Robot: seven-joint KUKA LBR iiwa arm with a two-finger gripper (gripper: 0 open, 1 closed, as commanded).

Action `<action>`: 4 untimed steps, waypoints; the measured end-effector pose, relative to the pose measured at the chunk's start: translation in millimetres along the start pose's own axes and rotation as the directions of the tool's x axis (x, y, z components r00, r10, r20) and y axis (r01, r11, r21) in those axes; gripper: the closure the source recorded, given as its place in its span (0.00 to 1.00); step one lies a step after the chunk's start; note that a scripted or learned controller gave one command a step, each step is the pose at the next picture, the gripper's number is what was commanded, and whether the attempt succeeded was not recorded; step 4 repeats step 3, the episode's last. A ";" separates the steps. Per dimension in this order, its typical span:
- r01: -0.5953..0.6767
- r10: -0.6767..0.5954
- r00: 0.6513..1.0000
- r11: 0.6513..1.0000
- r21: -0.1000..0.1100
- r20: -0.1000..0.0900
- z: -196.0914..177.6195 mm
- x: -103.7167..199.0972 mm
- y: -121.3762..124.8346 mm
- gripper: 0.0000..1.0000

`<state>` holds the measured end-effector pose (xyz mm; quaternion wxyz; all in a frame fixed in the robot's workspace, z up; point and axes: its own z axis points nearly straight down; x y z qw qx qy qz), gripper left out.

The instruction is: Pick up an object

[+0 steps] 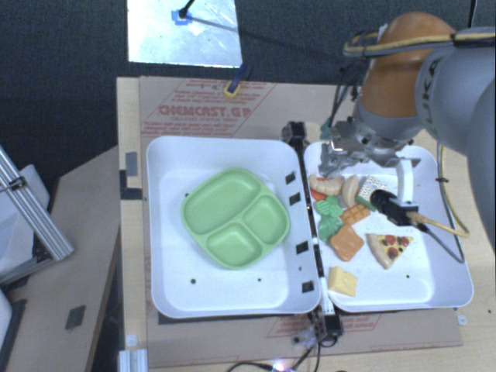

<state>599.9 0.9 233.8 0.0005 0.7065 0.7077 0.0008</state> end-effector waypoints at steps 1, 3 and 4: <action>-0.002 0.002 1.000 1.000 0.001 0.001 19.9 -3.6 1.7 1.00; 0.002 -0.002 1.000 1.000 0.001 0.000 -0.6 -5.2 -0.2 1.00; 0.002 -0.002 1.000 1.000 0.001 0.000 -0.6 -5.2 -0.2 1.00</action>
